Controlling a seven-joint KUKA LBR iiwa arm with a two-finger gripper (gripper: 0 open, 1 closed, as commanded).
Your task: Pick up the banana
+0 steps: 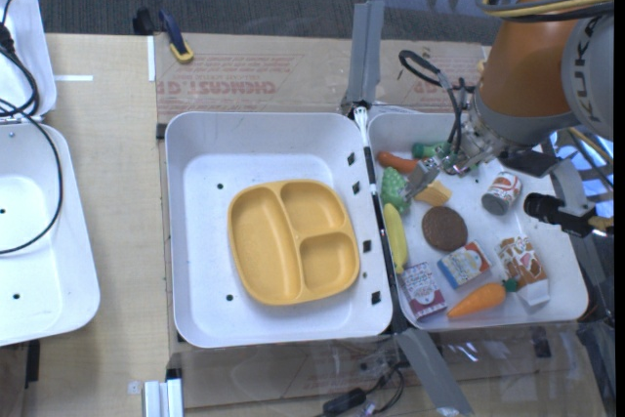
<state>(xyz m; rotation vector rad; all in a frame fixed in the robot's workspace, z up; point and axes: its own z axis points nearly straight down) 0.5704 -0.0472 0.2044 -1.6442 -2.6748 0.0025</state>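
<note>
Hovering over the right bin (pixel 576 293), the gripper (pixel 427 179) sits above the broccoli (pixel 394 187); whether its fingers are open or closed cannot be told. Banana (pixel 395 235) lies untouched along the bin's left wall, just beside the cookie (pixel 444 229). Pick not yet begun: descent, grasp and lift all remain.

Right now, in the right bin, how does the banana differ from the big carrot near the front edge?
The banana is yellow; the carrot is orange with a green tip. The banana lies along the bin's left wall, pointing front to back; the carrot lies nearly crosswise near the front. The banana looks slimmer. Both lie flat, untouched by the arm.
</note>
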